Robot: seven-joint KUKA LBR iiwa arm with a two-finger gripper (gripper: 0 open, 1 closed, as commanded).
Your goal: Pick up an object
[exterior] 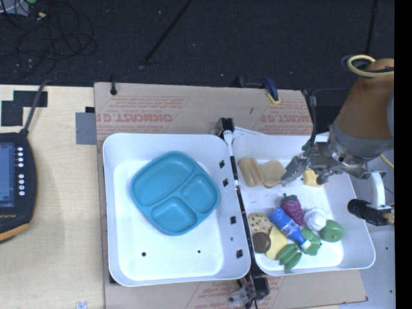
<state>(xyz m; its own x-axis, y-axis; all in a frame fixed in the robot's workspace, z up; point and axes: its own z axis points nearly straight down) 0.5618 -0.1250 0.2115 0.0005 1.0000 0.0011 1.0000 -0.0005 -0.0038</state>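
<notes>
The right bin [362, 260] holds several toy foods. Two tan bread pieces [251, 171] lie at its far left, with a small yellow block [313, 178] further right. Nearer the front are purple grapes [293, 207], a blue bottle [287, 226], a white piece [315, 219], a green apple [332, 231], a cookie [259, 223], a yellow piece [277, 242] and a green pepper [291, 256]. My gripper [297, 168] hangs low over the bin's back half, between the bread and the yellow block, just above the grapes. Nothing visible is held in it.
The left bin [119, 172] carries a blue divided plate [174, 192]. Both bins rest on a cardboard sheet [167, 111]. A black control pendant [11, 185] lies at the far left of the bench. A blue clamp [271, 90] sits at the cardboard's back edge.
</notes>
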